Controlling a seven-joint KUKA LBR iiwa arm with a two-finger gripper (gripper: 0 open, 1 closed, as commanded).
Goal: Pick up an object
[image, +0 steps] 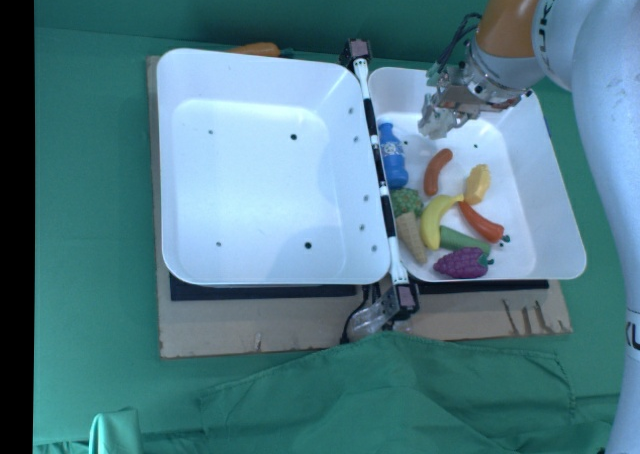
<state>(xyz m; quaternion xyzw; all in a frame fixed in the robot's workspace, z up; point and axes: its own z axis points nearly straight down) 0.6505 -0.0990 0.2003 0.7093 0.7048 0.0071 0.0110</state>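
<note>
Several toy foods crowd the lower half of the right bin (560, 207), and any of them could be the pick: a blue bottle (391, 155) lies along the left wall, just beside the divider, with a green broccoli piece (405, 201) right below it and a pale corn cob (412, 237) slanting down from there. Next to the corn curves a yellow banana (436, 218), and up above it sits a reddish sausage (437, 171), tilted, with a small yellow fruit (478, 183) off to its right. An orange carrot (481, 223) runs diagonally under that fruit, a green pod-shaped piece (460, 238) lies touching the banana's lower end, and a purple bunch of grapes (462, 263) sits nearest the front rim. Over all this hangs the gripper (438, 122), up in the back part of the same bin, above bare white floor, close to the bottle's top end and the sausage but with nothing seen between its fingers; whether they stand apart or together cannot be told from this slant. The grey arm (600, 62) sweeps in from the right, orange band just above the wrist. The left bin (190, 72) lies beside it, the two sharing a black-and-white divider rail (372, 147). An orange object (255, 48) peeks out behind the left bin's back rim, and green cloth (380, 392) bunches in the foreground.
</note>
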